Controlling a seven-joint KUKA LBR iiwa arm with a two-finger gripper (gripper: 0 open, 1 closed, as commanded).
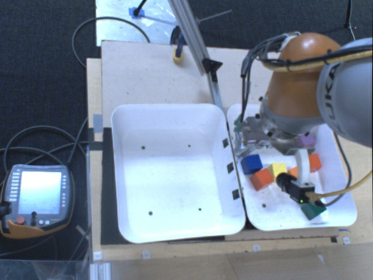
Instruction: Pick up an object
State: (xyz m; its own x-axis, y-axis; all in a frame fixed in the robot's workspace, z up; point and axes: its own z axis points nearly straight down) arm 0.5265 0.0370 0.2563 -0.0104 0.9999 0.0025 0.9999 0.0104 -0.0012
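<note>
Gripper (247,134) low over far-left part of right bin (338,214), under orange wrist band (297,77); cannot tell jaw state, metal parts cluttered. Blue cube (251,164) just near of gripper, matte, edges skewed to bin wall. Orange cube (262,178) touching yellow cube (278,170) beside it. Purple block (306,140) half hidden under arm. Green block (314,210) near-right, long axis slanted. Left bin (125,174) smooth white plastic

dark carpet floor (41,51), pale wooden bench (145,74)
</note>
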